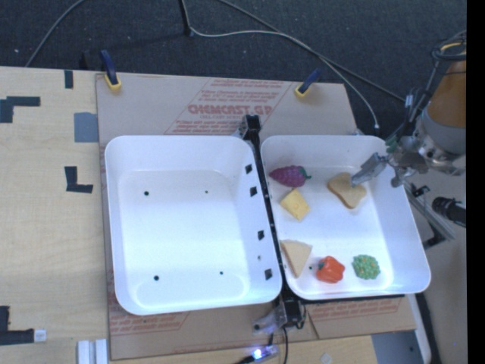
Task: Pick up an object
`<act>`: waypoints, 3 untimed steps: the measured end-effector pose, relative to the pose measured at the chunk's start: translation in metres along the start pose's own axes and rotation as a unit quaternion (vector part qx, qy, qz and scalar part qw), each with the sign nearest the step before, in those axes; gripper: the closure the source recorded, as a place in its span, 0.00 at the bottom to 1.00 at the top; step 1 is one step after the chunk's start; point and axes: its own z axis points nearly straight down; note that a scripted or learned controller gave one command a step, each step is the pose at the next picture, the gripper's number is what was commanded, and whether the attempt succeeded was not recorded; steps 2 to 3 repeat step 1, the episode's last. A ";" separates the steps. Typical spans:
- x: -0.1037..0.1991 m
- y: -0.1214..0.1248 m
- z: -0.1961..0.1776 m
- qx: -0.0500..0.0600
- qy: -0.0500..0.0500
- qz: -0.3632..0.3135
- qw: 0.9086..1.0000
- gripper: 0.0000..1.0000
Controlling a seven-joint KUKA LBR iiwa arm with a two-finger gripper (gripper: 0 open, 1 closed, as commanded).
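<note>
Bread slice [348,191] lies flat in the right bin [398,233], near the far right corner. It looks like the thing the arm will most likely try for, because the tool [383,170] hangs just beside it, over the bin's right edge. One grey finger [369,169] points down at the bread. Whether the tool is wide or narrow cannot be told from here, and nothing sits between its fingers. Other toy foods share that bin: a purple fruit [289,176], a yellow block [295,204], a cheese wedge [296,255], a red pepper [330,269] and a green broccoli [366,266]. They lie well apart, so there is room to grab one. The left bin [121,203] sits next to it on the desk [45,203].
</note>
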 end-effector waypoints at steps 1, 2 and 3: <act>0.110 -0.013 0.111 0.005 0.004 -0.004 1.000 0.00; 0.110 -0.013 0.111 0.005 0.004 -0.004 1.000 0.00; 0.110 -0.013 0.111 0.005 0.004 -0.004 1.000 0.00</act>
